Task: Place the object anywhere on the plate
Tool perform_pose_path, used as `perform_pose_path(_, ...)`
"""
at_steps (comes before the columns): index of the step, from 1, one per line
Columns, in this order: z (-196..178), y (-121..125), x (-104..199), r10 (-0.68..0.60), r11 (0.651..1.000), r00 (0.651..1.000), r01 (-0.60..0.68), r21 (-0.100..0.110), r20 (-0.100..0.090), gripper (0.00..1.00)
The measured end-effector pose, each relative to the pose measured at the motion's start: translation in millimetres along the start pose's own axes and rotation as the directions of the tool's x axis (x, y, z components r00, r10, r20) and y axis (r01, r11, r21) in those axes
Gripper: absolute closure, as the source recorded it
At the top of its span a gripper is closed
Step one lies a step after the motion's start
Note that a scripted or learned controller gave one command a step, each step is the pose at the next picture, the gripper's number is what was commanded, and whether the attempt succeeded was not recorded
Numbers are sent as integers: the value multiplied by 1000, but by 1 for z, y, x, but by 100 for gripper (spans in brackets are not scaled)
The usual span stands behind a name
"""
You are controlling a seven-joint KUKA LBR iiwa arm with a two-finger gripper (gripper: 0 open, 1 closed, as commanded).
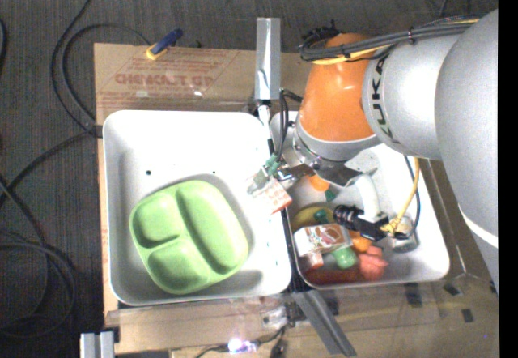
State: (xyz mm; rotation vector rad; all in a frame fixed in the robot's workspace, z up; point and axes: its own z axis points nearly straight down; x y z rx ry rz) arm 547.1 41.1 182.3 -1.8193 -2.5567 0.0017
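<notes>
Clearly "KUKA" on arm [421,89]; gripper [271,174] pinching small orange-white packet [278,196]; label unreadable.

Smooth green plastic plate [190,235]

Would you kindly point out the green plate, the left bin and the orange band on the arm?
green plate [190,239]: camera view, on the ridge between its compartments.
left bin [178,134]: camera view, on bare white floor above the plate.
orange band [336,101]: camera view, on its rounded top face.
</notes>
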Motion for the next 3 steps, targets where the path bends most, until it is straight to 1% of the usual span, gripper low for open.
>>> perform_pose_path(1, 50, 10, 105, 39, 999, 999, -39, 4, 1, 100)
perform_pose_path(2, -1, 3, 59, -235, 972, 972, 235, -1, 3, 100)
perform_pose_path(3, -1, 3, 60, -237, 972, 972, 237, -1, 1, 0)
